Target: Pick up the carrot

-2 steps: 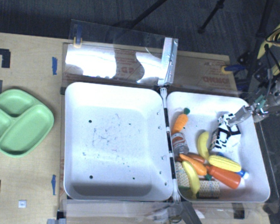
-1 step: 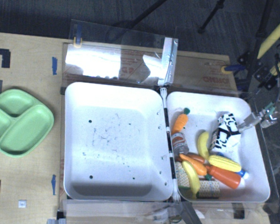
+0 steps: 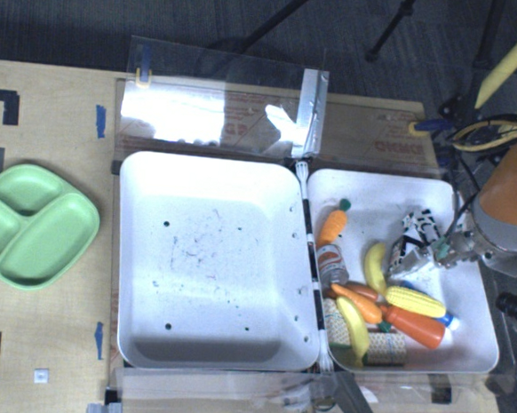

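- Small orange carrot with green top: upper left of right white bin
- Jaws: narrow, holding nothing, near yellow banana

The arm was cut off by the right edge, so little beyond its orange band and grey wrist could be seen. The pincer was small and blurred against a black-and-white object whose nature could not be told. A yellow banana lay across a mesh-patterned item, hiding most of it. The label on a small bottle was too small to read. A clear panel behind the bins glared white, washing out the printed cardboard beneath it
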Controlling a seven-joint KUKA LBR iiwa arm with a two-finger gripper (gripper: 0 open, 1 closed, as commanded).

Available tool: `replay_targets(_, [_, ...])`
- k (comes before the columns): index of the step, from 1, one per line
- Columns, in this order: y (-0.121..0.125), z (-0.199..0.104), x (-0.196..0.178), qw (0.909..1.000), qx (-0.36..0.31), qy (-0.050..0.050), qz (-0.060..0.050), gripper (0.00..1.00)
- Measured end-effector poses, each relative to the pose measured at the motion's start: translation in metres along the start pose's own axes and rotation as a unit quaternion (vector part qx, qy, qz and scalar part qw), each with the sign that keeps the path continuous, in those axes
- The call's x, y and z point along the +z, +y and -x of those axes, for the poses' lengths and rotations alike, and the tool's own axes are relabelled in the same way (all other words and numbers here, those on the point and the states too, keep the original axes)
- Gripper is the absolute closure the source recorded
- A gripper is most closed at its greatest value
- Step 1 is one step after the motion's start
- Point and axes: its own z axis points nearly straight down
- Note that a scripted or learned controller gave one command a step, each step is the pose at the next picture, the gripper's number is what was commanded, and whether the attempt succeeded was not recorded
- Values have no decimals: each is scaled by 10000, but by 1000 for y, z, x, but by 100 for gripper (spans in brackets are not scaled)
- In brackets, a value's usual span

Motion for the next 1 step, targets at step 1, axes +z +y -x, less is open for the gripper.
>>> replay_targets(1, [0,2,-10,10000,15,-10,16,100])
